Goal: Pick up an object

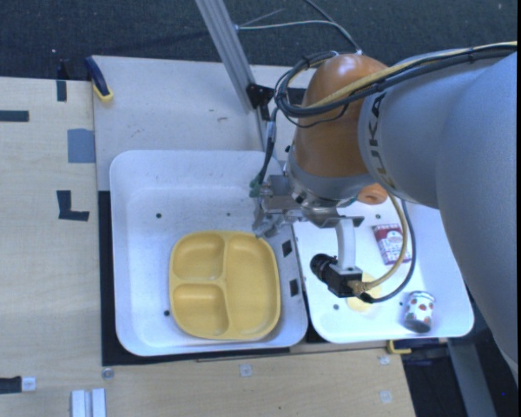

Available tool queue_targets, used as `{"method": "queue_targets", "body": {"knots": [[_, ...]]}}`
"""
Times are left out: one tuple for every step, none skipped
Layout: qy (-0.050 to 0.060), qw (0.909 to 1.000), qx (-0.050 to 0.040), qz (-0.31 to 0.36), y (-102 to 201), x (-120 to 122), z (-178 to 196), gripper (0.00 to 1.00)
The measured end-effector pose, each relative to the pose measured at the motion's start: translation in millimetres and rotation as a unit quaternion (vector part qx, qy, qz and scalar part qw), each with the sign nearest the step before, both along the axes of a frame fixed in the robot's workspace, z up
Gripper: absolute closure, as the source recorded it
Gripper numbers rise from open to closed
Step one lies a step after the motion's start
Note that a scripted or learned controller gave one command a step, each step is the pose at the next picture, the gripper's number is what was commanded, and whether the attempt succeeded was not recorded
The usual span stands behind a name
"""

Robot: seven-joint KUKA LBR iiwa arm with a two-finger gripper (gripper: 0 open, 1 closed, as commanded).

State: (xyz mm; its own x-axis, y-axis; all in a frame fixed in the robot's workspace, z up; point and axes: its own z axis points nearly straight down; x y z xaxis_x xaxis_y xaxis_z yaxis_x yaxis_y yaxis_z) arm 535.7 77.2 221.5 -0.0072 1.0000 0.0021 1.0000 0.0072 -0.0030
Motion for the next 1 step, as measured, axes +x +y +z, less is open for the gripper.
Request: {"method": "queue_targets", "body": {"knots": [[0.0,1.0,-0.0011,-0.002,-3.4,0.7,-0.6,0.0]]}}
